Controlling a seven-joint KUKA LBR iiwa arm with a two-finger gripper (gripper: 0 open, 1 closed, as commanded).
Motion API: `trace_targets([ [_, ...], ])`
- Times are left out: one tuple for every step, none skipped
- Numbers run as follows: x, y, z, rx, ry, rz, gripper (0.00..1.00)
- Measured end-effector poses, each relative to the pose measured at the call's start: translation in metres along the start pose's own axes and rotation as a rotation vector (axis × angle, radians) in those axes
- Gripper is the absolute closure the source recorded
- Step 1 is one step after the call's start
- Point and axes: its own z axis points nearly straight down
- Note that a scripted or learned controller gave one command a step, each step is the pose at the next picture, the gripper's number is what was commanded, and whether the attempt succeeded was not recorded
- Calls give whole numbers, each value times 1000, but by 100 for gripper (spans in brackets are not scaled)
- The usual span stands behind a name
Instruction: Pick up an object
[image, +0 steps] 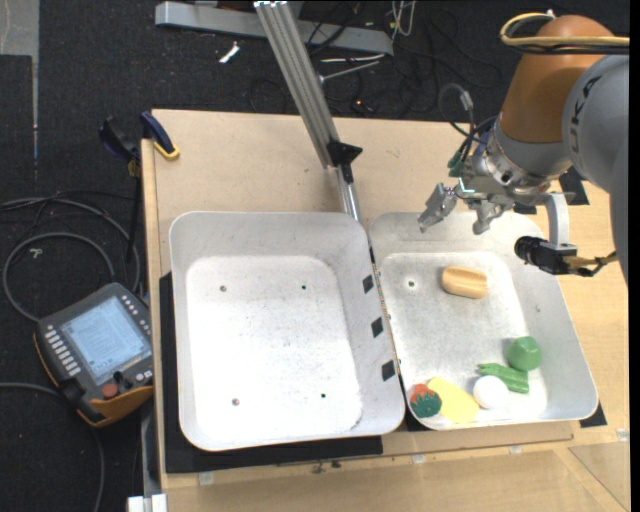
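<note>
Hand (458, 208): fingers spread apart, holding nothing, up over the far edge of the right bin (560, 330) | Toys: tan bread roll (465, 282) just below the hand, green toy (522, 353), white ball (491, 392), yellow piece (456, 403) at the near end | Task: nothing picked up yet, the grab is left to do

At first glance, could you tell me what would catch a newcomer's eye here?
The grey arm's orange band at upper right stands out, its pincer open above the right bin's far edge. Next come the tan bread-like block mid-bin and the bright green toy near the front corner.
</note>
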Motion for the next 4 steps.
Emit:
trace_targets([
  [0, 1, -3, -5, -1, -2, 0],
  [3, 3, 41, -1, -1, -2, 0],
  [2, 4, 84, -1, -1, 1, 0],
  [3, 3, 131, -1, -1, 1, 0],
])
